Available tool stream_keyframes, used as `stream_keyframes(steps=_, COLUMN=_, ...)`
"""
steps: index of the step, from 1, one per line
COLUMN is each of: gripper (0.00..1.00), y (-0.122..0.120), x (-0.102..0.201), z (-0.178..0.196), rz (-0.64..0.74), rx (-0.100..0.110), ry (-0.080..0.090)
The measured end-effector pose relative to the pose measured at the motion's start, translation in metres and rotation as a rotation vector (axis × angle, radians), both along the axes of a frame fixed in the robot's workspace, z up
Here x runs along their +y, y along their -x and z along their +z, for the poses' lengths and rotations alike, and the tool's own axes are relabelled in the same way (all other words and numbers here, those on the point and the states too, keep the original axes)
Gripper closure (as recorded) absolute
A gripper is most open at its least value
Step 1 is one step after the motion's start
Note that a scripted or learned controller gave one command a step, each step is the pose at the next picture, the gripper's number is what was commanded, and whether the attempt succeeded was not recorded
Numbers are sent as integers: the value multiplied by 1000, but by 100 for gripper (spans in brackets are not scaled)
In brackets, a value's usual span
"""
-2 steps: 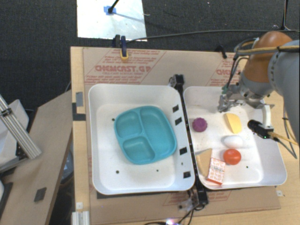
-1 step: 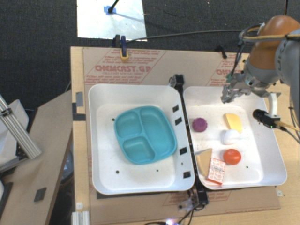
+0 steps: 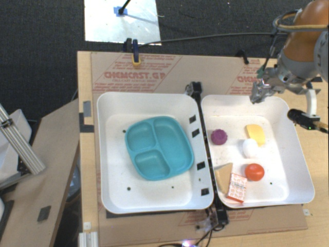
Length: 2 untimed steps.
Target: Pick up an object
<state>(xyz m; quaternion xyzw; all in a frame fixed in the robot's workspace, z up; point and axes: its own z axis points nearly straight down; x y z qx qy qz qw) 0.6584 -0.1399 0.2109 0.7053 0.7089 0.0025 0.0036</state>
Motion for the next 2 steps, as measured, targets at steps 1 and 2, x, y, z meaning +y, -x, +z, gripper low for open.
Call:
stream_keyframes(steps=1, gripper=100, y=2, x=51, z=13, rz=4, rx=4, ry=-3)
stream_keyframes(steps=2, gripper=100, y=11, x=109, z=23, rz=5, rx=6, ry=-4)
